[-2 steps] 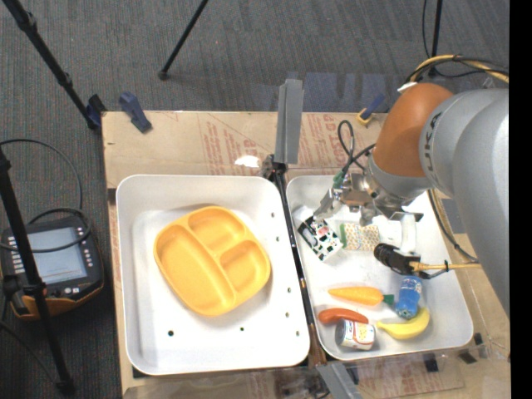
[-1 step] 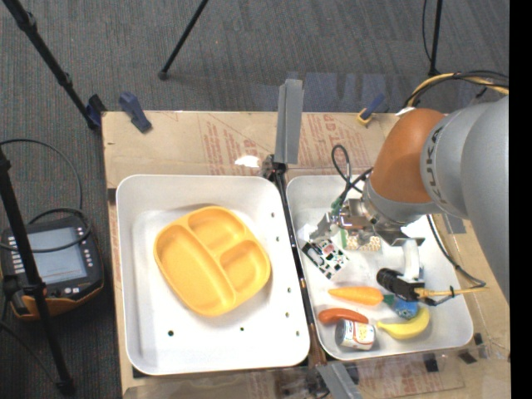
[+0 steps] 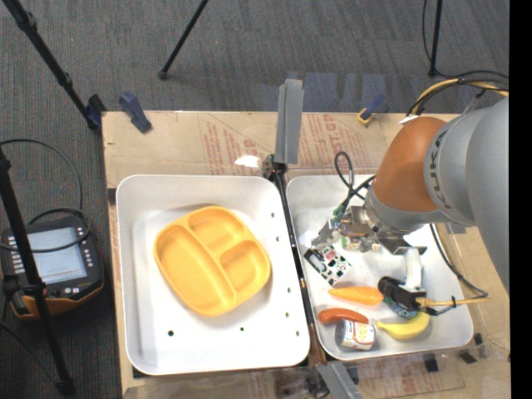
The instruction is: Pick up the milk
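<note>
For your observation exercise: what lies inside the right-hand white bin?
In the right bin: a patterned carton, carrot, red pepper, banana, a small container. The arm covers the bin's far part.

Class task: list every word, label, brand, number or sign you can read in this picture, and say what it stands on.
"KU", white letters running up the grey arm; the rest is cut off.
Red print on the brown board behind the bins: too faint to read.
Label on the small carton: blurred.
Screen of the handheld pendant: too small to read.
</note>
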